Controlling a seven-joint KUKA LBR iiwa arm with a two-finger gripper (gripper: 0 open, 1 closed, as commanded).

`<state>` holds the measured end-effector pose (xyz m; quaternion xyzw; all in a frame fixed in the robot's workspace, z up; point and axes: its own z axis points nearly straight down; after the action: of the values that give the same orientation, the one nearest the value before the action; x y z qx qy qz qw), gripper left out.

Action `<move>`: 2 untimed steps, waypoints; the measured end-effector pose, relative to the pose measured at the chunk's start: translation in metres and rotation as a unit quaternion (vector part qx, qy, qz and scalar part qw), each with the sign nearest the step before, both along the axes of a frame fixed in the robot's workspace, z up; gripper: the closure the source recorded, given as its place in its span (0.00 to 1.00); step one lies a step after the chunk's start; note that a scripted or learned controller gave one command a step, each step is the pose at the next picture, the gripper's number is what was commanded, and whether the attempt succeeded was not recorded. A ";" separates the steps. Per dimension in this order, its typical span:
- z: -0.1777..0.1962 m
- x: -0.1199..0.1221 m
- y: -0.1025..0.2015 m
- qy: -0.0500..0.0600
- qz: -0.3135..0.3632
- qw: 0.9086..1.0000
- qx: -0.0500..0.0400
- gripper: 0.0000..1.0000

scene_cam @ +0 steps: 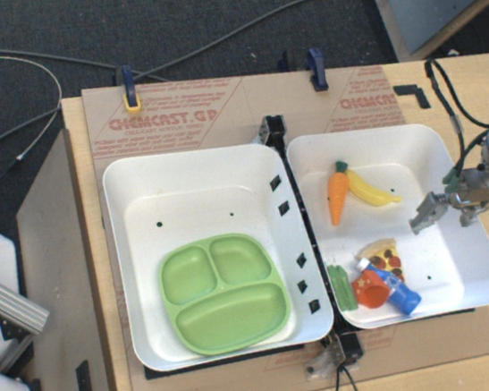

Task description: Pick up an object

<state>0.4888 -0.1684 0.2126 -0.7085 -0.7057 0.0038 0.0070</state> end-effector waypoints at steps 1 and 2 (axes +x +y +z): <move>0.007 0.003 0.001 -0.007 0.002 1.000 -0.002 0.00; -0.056 -0.002 -0.001 -0.004 0.001 1.000 0.000 0.00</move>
<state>0.4873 -0.1694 0.1565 -0.7074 -0.7068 0.0015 0.0043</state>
